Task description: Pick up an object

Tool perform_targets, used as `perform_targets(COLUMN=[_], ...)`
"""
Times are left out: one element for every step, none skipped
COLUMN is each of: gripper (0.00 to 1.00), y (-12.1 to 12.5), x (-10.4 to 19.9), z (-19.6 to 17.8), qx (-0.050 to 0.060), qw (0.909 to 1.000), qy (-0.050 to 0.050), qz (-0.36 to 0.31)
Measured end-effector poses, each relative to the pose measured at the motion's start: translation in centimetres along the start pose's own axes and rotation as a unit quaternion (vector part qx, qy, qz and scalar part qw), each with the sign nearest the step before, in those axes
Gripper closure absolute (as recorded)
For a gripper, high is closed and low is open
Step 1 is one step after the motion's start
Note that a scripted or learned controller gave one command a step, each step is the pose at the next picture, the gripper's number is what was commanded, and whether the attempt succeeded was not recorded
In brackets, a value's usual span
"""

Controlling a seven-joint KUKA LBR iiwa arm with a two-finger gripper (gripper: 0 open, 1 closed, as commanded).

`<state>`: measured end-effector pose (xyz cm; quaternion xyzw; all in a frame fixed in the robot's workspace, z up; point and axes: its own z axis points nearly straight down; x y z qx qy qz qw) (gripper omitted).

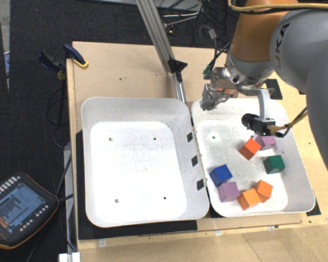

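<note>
The right bin [208,125] holds several small blocks: an orange one [250,148] touching a lilac one [267,142], a green one [274,164], a blue one [221,174], a purple one [228,191], and two orange ones [249,199] [264,189] near the front. My gripper [209,101] hangs over the far left corner of that bin, well away from the blocks. Nothing shows between its tips.
The left bin [93,119] lies beside the right one. A metal pole [156,29] slants in from the back. A blue-and-yellow clamp [71,55] grips the bench's far left edge. A teach pendant [16,206] lies at lower left. A black cable fitting [255,123] hangs over the right bin.
</note>
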<state>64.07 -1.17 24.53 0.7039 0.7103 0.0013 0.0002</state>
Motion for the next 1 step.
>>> perform_targets(gripper=[1.0], y=[0.04], x=[5.06], z=[-0.67], qx=[0.0], qw=[1.0], qy=[0.0], qz=[0.0])
